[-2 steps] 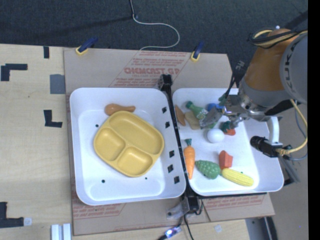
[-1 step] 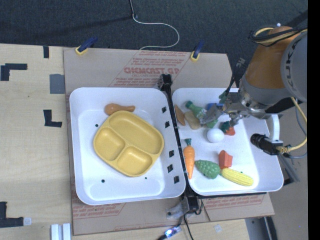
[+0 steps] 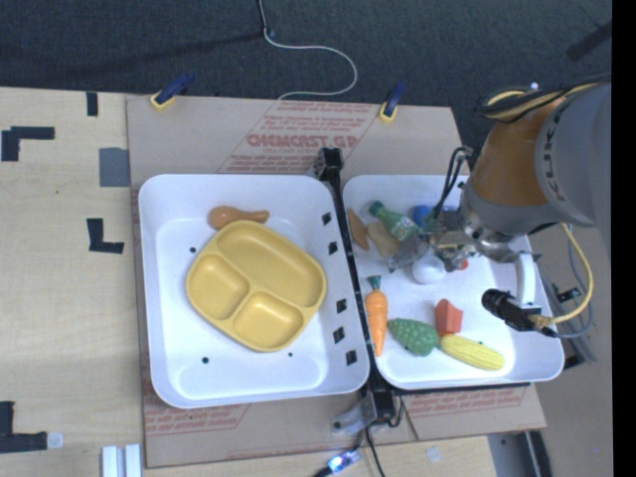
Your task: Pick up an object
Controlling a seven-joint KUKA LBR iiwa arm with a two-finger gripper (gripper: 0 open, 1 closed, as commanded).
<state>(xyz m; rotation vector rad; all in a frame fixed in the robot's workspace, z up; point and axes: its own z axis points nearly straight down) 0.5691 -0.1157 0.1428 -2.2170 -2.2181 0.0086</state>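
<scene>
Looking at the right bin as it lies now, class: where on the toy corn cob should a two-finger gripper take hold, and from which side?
Grip the corn cob across its middle, coming straight down from above. It lies flat and long, so the fingers should close across its narrow width. The bin wall and red block sit close, so a side approach looks cramped.

The claw (image 3: pixel 434 249) sits low among clutter: a green plastic bottle (image 3: pixel 393 221) just left, a red block (image 3: pixel 448 317) and yellow toy corn cob (image 3: pixel 473 352) just below. Far left, bare white floor rings the yellow divided plate (image 3: pixel 255 284).
</scene>
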